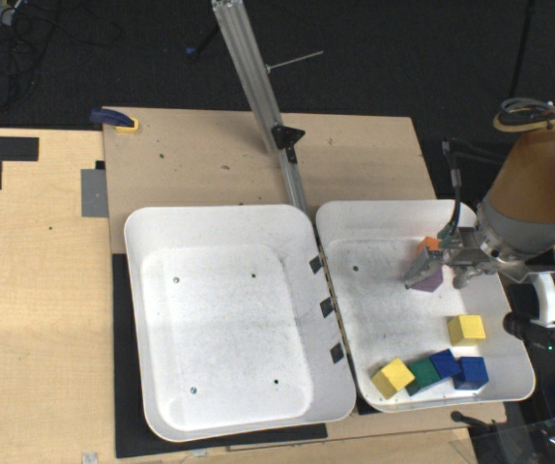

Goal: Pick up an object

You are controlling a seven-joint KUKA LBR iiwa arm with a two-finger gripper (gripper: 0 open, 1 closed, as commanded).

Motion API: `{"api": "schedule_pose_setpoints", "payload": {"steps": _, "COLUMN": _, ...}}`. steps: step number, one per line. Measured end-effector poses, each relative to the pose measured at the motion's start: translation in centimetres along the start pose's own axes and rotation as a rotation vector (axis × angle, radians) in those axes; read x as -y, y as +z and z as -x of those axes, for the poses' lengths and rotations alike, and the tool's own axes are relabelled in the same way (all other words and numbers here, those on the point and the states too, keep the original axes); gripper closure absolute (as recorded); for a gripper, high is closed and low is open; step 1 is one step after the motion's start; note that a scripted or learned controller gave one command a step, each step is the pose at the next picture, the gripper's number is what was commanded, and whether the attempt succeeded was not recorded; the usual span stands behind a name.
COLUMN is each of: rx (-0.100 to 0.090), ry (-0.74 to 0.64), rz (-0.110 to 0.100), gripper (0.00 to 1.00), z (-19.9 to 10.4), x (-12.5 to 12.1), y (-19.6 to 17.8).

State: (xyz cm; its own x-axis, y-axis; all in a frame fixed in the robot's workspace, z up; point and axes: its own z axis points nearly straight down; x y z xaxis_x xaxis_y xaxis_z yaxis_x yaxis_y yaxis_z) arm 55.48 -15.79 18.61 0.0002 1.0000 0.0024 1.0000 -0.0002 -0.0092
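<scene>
The right bin (pixel 374 249) holds several small blocks. My gripper (pixel 443 271) hangs low over the bin's right middle, reaching in from the right. A purple block (pixel 433 281) lies right under it, partly hidden by the gripper's grey parts. An orange block (pixel 430 246) shows just behind the gripper, at its upper left. A yellow block (pixel 467 329) sits a little nearer the front. Along the front edge lie another yellow block (pixel 392 377), a green block (pixel 421 375) and two blue blocks (pixel 444 362) (pixel 472 372).
The left bin (pixel 161 230) lies beside the right one, with black clips (pixel 327 305) along the shared rim. A slanted metal rail (pixel 258 85) rises behind the bins. The arm's orange band (pixel 529 177) stands over the right bin's far right edge.
</scene>
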Motion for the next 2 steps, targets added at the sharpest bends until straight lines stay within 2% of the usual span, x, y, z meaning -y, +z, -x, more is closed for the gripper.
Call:
{"api": "schedule_pose_setpoints", "payload": {"steps": 1, "rx": -0.001, "ry": 0.001, "rz": -0.001, "gripper": 0.00, "z": -0.4, "x": 0.9, "y": 6.0}}
{"api": "schedule_pose_setpoints", "payload": {"steps": 2, "rx": 0.001, "ry": 0.002, "rz": 0.007, "gripper": 0.00, "z": -0.5, "x": 0.8, "y": 9.5}}
